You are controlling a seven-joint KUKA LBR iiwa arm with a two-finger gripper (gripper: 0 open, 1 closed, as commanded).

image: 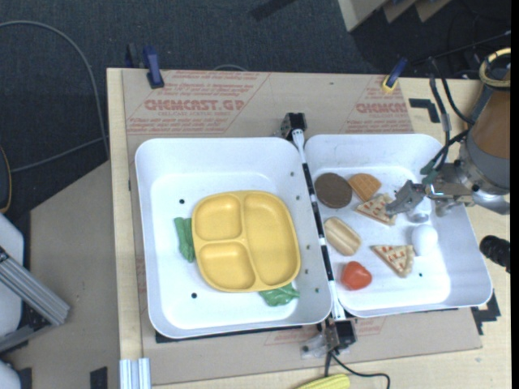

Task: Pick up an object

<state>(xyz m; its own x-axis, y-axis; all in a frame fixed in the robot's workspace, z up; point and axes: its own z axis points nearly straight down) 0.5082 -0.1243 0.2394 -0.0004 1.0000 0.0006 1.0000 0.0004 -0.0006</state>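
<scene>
My gripper (423, 203) hangs over the right bin (462, 286), near its upper right part, and its jaws stand open with nothing between them. Its left finger (404, 195) sits just beside a pizza slice (375, 209). A white egg (424, 237) lies just below the gripper. Also in this bin are a brown round patty (332, 190), an orange biscuit (365, 185), a hot dog bun (341, 236), a second pizza slice (395, 258) and a red tomato (356, 275).
The left bin (154, 177) holds a yellow divided plate (243, 240) with green leaves (185, 238) at its left and another green leaf (280, 295) at its lower edge. A black clip (293, 125) sits where the bins meet.
</scene>
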